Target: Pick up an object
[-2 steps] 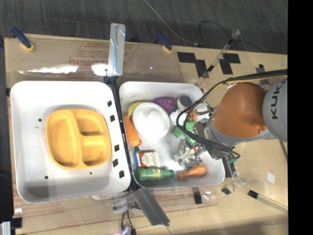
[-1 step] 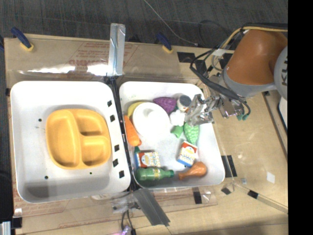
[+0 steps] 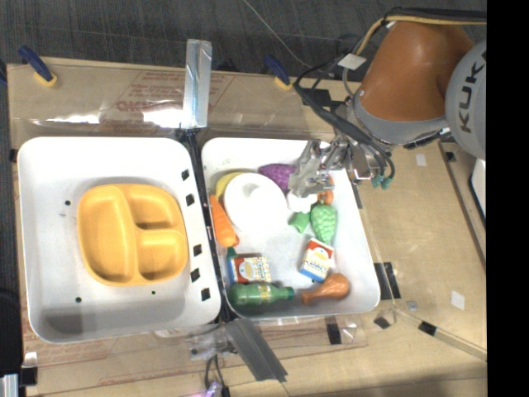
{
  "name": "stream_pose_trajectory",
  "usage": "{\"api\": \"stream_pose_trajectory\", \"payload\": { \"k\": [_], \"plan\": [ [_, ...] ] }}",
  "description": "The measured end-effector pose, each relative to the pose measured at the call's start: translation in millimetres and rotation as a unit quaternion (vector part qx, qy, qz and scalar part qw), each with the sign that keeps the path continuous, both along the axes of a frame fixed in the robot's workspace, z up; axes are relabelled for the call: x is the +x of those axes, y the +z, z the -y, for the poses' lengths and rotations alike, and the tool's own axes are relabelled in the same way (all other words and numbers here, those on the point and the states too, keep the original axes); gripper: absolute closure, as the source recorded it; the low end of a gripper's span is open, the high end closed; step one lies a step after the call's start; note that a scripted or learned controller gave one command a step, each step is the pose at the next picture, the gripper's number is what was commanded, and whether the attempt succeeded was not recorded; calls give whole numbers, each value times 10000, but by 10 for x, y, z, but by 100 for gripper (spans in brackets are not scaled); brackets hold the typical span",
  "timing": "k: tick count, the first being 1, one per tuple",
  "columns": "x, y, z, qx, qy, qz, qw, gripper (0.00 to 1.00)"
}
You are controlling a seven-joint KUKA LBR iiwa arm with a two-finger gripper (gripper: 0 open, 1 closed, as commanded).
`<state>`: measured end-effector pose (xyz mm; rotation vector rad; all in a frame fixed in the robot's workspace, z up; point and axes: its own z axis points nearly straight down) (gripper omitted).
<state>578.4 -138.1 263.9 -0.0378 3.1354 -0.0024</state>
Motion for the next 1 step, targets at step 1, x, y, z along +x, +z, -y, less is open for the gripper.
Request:
{"api": "stream_pose_trajectory", "payload": {
  "k": [1],
  "plan": [
    [9,101,2,-9,11,7,10000,100]
  ]
}}
